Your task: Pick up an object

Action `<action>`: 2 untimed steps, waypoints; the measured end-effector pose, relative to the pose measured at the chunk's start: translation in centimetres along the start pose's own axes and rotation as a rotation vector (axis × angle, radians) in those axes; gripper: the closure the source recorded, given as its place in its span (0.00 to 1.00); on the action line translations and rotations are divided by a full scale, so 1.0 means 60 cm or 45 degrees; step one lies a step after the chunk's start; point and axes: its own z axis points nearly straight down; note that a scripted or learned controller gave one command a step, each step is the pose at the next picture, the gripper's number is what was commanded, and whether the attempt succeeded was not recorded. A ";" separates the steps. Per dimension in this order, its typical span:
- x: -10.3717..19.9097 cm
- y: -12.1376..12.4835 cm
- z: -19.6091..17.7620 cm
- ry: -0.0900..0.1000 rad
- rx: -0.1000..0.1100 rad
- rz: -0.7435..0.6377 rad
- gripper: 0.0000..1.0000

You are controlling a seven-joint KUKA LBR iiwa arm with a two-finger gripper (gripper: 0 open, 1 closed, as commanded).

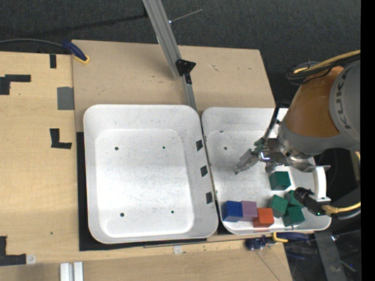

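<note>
The right bin (234, 122) holds several small blocks along its near edge: a blue block (232, 209), a purple block (249, 208) and an orange block (264, 216) in a row. Green blocks lie at the right, one (280, 179) apart and higher, two more (279, 204) (293, 214) by the corner. My gripper (246, 160) hangs over the bare middle of the right bin, pointing down-left, left of the upper green block and above the blue one. I see nothing held in it.
The left bin (146, 116) stands beside the right one on a dark mat. A slanted metal rail (167, 34) runs from the top down to the gap between the bins. The arm's orange band (310, 107) covers the right bin's far right corner.
</note>
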 end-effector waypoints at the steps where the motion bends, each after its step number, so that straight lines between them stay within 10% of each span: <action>1: -0.001 -0.019 0.084 0.001 0.001 0.000 0.00; 2: 0.001 -0.016 0.063 0.002 -0.004 -0.003 1.00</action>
